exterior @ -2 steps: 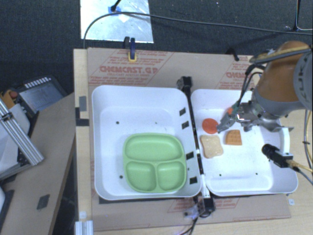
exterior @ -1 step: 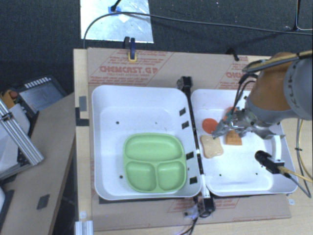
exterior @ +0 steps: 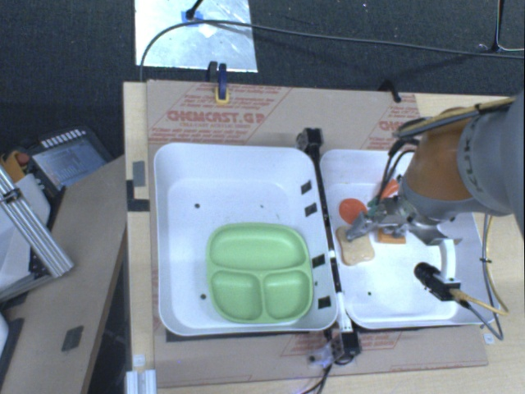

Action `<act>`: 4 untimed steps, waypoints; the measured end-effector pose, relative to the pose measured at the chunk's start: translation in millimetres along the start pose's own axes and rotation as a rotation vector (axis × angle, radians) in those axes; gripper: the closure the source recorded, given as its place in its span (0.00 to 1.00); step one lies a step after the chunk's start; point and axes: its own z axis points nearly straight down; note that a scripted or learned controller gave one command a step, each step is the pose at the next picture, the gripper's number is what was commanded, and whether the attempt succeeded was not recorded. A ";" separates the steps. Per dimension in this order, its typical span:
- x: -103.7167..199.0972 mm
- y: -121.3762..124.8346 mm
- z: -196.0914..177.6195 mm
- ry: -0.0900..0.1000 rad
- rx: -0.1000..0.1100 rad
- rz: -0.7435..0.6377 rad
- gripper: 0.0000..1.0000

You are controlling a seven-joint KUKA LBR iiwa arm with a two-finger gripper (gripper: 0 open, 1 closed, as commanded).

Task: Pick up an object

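Two bins are being borne side by side on a board (exterior: 271, 109) laid over the bench. A divided plate (exterior: 258, 271) is lying in the left bin (exterior: 184, 179), toward its near side and right of its middle. In the right bin (exterior: 394, 306), three small objects are clustered near the left wall: a round object (exterior: 352, 209) is sitting farthest back, a flat pale object (exterior: 356, 251) is lying nearer the front, and a small flat piece (exterior: 392, 237) is resting just to the right of it. The arm (exterior: 459, 167) is being extended over the right bin from the right, with the gripper (exterior: 365, 228) positioned above this cluster. A clamp (exterior: 219, 83) is fixed at the board's far edge, behind the left bin.
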 end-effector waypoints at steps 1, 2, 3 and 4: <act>-3.8 3.3 -15.5 -0.007 -0.013 0.003 1.00; 5.9 3.3 -66.5 0.002 -0.001 -0.004 1.00; 5.6 5.2 -120.3 0.001 -0.001 -0.003 1.00; 59.0 4.1 -113.0 0.005 0.003 -0.008 1.00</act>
